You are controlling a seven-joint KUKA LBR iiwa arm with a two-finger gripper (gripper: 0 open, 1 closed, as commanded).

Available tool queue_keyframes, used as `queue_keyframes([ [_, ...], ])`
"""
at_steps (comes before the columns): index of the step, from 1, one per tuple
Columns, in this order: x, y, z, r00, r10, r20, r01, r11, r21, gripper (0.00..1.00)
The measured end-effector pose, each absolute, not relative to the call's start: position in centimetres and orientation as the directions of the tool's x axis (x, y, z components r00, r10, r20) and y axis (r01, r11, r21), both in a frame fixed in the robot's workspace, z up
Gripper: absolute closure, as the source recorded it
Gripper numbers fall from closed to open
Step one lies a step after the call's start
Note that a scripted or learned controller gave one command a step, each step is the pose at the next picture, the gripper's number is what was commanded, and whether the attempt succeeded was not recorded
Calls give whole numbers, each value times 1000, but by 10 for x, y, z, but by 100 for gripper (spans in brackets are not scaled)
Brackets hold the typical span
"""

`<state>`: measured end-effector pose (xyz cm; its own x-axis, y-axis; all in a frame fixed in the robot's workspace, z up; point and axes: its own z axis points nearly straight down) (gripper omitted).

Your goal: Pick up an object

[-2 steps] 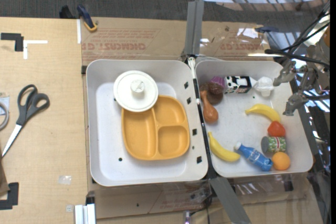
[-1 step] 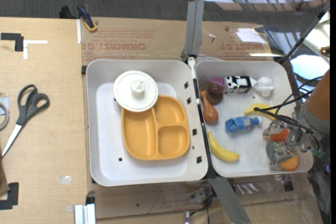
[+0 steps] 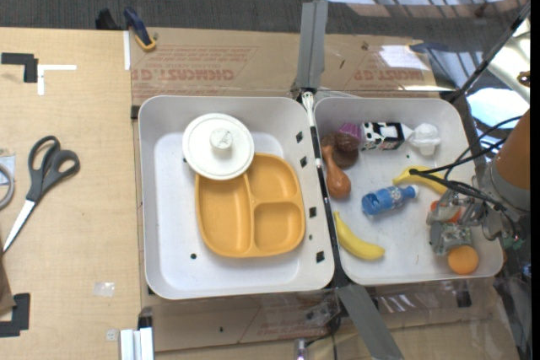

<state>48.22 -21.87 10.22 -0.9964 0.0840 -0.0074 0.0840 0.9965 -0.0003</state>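
My gripper point(image 3: 445, 230) hangs low over the front right corner of the right bin point(image 3: 381, 105), reaching in from the right. An orange ball point(image 3: 462, 260) lies just in front of it, touching or nearly touching it. Left of the gripper, a blue bottle point(image 3: 388, 200) lies on its side. A yellow banana point(image 3: 358, 240) rests near the bin's front left. A second yellow banana point(image 3: 419, 179) is partly hidden behind the gripper's cables.
At the back of the right bin are a brown pear-shaped thing point(image 3: 337, 178), a dark purple item point(image 3: 347, 139), a black-and-white cow-patterned toy point(image 3: 385, 135) and a white piece point(image 3: 425, 137). The left bin point(image 3: 160, 181) holds a yellow divided tray point(image 3: 251, 206) and a round white lid point(image 3: 218, 145). Scissors point(image 3: 40, 173) lie on the bench.
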Motion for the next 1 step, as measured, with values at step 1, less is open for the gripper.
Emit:
queue_keyframes([
  [1,480,-199,167,-981,-193,-5,-193,981,-2,100],
])
